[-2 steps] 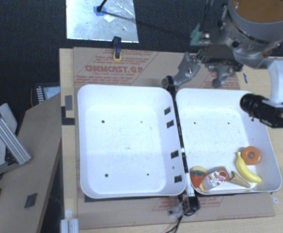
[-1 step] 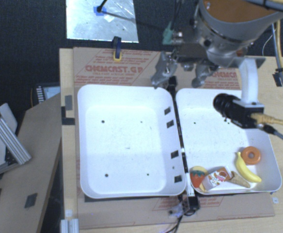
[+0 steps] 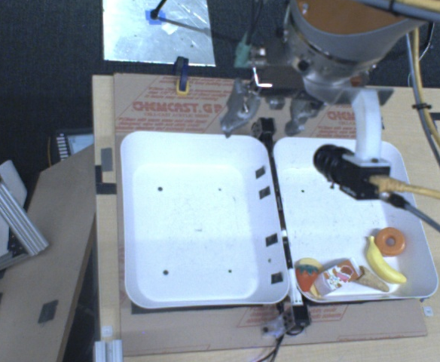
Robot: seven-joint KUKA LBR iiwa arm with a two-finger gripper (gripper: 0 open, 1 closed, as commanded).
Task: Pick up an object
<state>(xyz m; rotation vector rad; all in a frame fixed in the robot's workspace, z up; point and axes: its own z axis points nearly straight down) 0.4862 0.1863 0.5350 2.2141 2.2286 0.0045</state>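
Two white bins are seen side by side on the counter (image 3: 103, 202), atop a sheet of printed cardboard (image 3: 167, 104). The left bin (image 3: 194, 217) is seen bare save for a few dark specks on its floor. In the right bin (image 3: 333, 225), a small cluster of objects is gathered along the near edge: a yellow banana (image 3: 382, 262) lies curved toward the near right corner, with an orange ring (image 3: 390, 240) just beside its upper end; a red-and-white packet (image 3: 334, 276) lies to the banana's left, and an orange fruit-like piece (image 3: 307, 272) is set against the packet at the wall between the bins. A tan wedge (image 3: 372, 280) is lodged between the packet and the banana. The arm (image 3: 348, 13) is seen above the far edge of the bins, and the end effector (image 3: 265, 115) is poised over the far end of the divider, well apart from the cluster. Its grey fingers (image 3: 239, 108) are spread apart, with nothing between them. A black cylindrical unit (image 3: 344, 170) on a white bracket is seen over the far part of the right bin, with a yellow cable (image 3: 423, 193) trailing off to the right. A silvery sheet (image 3: 158, 19) is seen beyond the counter.
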